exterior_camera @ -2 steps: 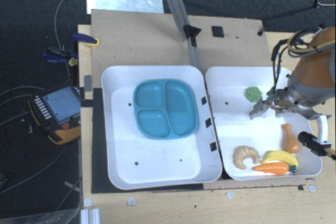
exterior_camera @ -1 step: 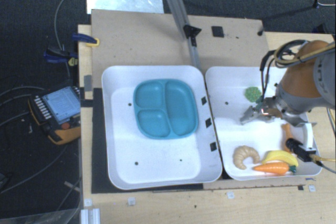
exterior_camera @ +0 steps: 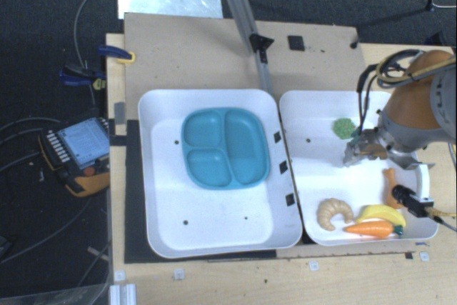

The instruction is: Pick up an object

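In the right bin (exterior_camera: 307, 168) lie a green broccoli-like piece (exterior_camera: 344, 128) near the back, a tan croissant (exterior_camera: 334, 211), a yellow banana (exterior_camera: 383, 213) and an orange carrot (exterior_camera: 370, 228) at the front. A small orange piece (exterior_camera: 390, 182) lies by the right wall. My gripper (exterior_camera: 355, 153) hangs low over the bin floor, just in front of the green piece and apart from it. Nothing shows between its fingers.
The left bin (exterior_camera: 164, 218) holds a blue divided plate (exterior_camera: 226, 147). A grey pole (exterior_camera: 239, 3) slants over the bench's back. Clamps, cables and a small device (exterior_camera: 80, 146) lie off the bench to the left.
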Motion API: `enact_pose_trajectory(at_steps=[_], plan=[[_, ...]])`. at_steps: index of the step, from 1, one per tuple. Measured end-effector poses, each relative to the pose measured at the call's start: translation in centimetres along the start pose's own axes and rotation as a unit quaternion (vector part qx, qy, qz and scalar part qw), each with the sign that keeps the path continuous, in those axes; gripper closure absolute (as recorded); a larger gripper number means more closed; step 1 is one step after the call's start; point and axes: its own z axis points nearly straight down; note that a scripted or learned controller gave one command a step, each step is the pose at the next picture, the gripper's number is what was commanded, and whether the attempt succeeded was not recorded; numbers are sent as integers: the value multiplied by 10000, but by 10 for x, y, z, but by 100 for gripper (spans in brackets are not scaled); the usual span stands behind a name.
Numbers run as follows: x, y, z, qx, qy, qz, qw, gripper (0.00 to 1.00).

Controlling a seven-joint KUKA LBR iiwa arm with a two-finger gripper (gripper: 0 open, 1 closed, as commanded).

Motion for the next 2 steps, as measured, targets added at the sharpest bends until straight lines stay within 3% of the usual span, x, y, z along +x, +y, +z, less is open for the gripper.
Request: enact_pose_trajectory(at_steps=[2], plan=[[0,9,-103,-20,-5,-20,10000,100]])
